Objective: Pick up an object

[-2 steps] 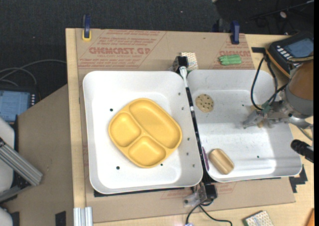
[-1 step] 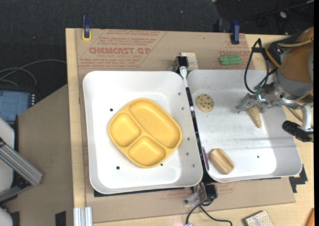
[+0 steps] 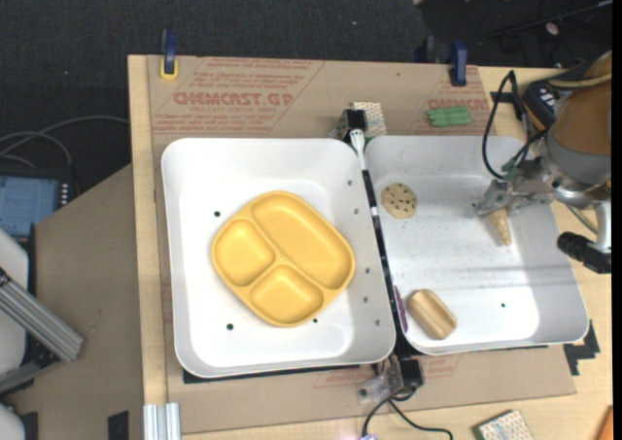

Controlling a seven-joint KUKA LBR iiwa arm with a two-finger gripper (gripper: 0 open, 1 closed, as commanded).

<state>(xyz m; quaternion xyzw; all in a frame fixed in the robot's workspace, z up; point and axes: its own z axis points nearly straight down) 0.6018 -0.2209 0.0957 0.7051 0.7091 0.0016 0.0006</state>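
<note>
In the right bin [image 3: 544,321], my gripper [image 3: 499,203] hangs low near the upper right part, at the end of the grey arm [image 3: 581,142] with its orange band. A small tan piece [image 3: 501,228] lies on the bin floor just below the gripper's tip, touching or nearly touching it. A round speckled cookie [image 3: 398,200] rests near the bin's left wall. A tan bread-like roll [image 3: 431,314] lies at the bin's front left.
The left bin [image 3: 185,234] holds a yellow plate [image 3: 282,256] with three compartments. A green object [image 3: 448,118] lies on the brown board behind the right bin. Black cables [image 3: 505,108] hang by the arm.
</note>
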